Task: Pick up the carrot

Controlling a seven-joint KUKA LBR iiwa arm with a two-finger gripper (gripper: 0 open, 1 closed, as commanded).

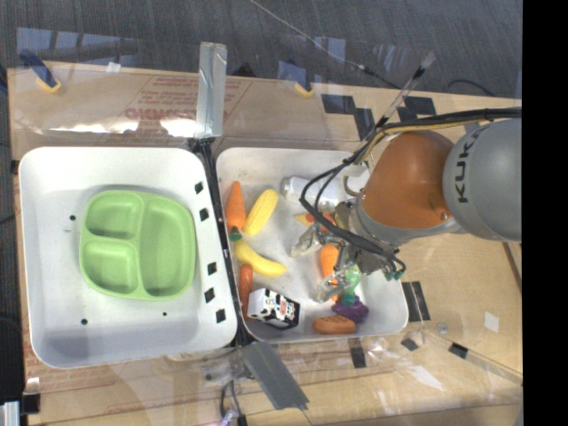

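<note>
Camera view, carrot point(234, 208) against right bin's left wall, pincer point(335, 269) state unclear, mid-bin

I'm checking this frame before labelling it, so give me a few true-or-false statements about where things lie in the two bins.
1. The green plastic divided plate lies in the left white bin. True.
2. The yellow plastic corn cob lies on the green plate. False: it lies in the right white bin, beside the long orange carrot.
3. The grey arm's gripper hangs over the right bin. True.
4. The yellow banana lies in the left bin. False: it is in the right bin, below the corn cob.
5. The black-and-white carton sits near the right bin's lower left corner. True.
</note>
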